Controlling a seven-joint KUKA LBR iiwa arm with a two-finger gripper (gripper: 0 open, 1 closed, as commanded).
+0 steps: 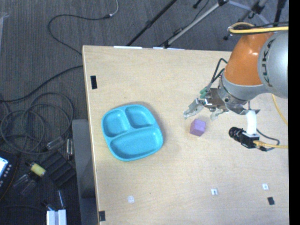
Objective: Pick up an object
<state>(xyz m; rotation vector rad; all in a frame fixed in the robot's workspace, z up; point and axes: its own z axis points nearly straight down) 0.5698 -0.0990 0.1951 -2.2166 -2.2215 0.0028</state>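
Note:
A small purple cube (198,127) lies on the light wooden bench top (187,182), right of centre. My gripper (204,112) hangs just behind and above the cube, reaching in from the right under the orange wrist band. Its two fingers (191,110) are spread apart, so it is open, and nothing sits between them. The cube is apart from both fingertips in this view.
A blue divided plate (132,131) rests left of the cube, with a hand's width of bare wood between them. A black cable fitting (241,137) hangs off the arm right of the cube. The bench's left edge drops to a floor strewn with cables.

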